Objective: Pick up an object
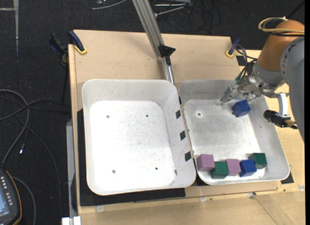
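My gripper (233, 102) hangs over the back right part of the right bin (218, 132), reaching in from the right. A blue block (240, 108) sits tilted directly beneath it, touching or very close to it; whether it is held is unclear. Along the bin's front edge lies a row of blocks: a purple one (206, 161), a green one (220, 169), a pink-purple one (233, 166), a blue one (247, 167) and a dark green one (259, 159).
The left bin (128, 132) sits beside the right one, with a ridge between them. A slanted metal pole (150, 20) comes down to the bins' back edge. Clamps (77, 42) (232, 49) grip the bench's back corners.
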Available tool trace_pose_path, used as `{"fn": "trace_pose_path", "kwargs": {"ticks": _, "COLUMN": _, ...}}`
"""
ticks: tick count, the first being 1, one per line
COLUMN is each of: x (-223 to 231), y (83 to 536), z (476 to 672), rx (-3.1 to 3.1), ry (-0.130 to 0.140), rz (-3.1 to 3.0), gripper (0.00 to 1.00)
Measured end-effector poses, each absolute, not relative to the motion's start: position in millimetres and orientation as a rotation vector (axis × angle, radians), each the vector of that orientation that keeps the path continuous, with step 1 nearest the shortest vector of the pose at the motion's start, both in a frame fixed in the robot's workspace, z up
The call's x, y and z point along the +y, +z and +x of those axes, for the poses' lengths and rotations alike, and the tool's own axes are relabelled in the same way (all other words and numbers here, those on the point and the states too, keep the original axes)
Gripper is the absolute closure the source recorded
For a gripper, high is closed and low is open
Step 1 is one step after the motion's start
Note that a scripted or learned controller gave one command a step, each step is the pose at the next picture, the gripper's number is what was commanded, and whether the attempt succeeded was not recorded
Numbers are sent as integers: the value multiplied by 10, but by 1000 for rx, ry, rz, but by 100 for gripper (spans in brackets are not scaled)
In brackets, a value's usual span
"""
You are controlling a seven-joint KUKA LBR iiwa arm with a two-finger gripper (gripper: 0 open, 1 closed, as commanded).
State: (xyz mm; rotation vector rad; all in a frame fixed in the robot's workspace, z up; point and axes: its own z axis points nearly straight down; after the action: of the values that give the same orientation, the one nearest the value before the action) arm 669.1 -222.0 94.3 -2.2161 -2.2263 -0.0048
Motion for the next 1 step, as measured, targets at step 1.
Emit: {"fn": "trace_pose_path", "kwargs": {"ticks": 1, "x": -1677, "y": 968, "z": 6655, "rx": -2230, "ry": -3, "rz": -2214, "gripper": 0}}
